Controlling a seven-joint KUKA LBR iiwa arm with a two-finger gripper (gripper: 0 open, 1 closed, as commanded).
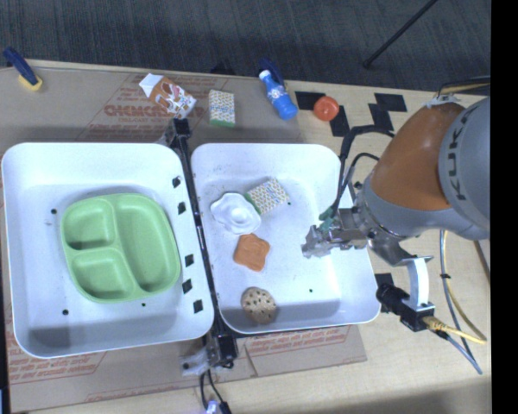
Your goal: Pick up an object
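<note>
Camera view: gripper (pixel 315 244) right of orange piece (pixel 251 252), finger state unclear, nothing visibly held; approach step, needs leftward reach.

Four small objects are lying loose on the floor of the right bin (pixel 350 313). A white cup-like piece (pixel 235 212) is sitting near the bin's left wall, its open hollow facing up. Just beside it, up and to the right, a flat patterned block (pixel 268 195) with a green-and-white check is lying tilted at an angle; whether the two are touching cannot be told. Below the white piece, an orange, roughly square sponge-like chunk (pixel 252 252) is lying flat, apart from the rest. Near the front wall, a round speckled brown cookie (pixel 257 303) is resting by itself.
</note>
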